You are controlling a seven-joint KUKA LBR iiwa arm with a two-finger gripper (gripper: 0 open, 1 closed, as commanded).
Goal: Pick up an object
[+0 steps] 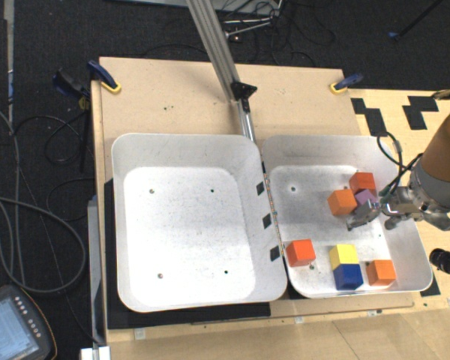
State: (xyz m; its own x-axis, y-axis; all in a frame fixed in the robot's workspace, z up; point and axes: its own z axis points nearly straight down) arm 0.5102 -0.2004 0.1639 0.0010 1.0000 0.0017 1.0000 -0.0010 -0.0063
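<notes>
The right bin holds several small blocks. An orange block, a second orange block and a small purple block cluster near its right side. My gripper reaches in from the right and sits low, just below and against the purple block. Its tip partly hides that block's lower edge. Along the bin's front lie an orange block, a yellow block, a blue block and another orange block.
The left bin lies beside the right one. A slanted metal pole rises from the divider between the bins at the back. The arm's grey body overhangs the right bin's right rim.
</notes>
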